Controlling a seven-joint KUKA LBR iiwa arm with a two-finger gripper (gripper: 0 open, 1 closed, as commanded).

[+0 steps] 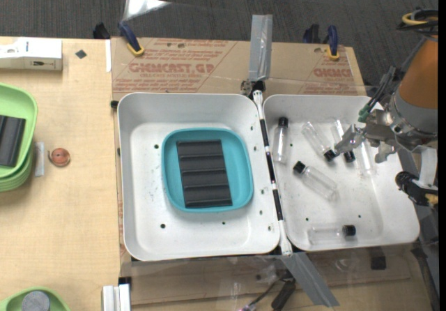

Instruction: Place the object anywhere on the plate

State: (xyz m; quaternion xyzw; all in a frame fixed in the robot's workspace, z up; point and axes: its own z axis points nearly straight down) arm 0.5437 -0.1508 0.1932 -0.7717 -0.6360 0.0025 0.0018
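- I am looking at the teal square plastic plate sitting in the middle of the left white bin, with a black ribbed insert on it, ready as the drop spot.
- The clear plastic vials with black caps are lying scattered in the right white bin, well apart from the plate, waiting to be picked.
- The gripper is hanging over the vials near the bin's far right; I cannot tell how its jaws stand or whether it holds anything.

I saw a teal plate bearing a ridged black insert, clear black-capped vials, white bins.
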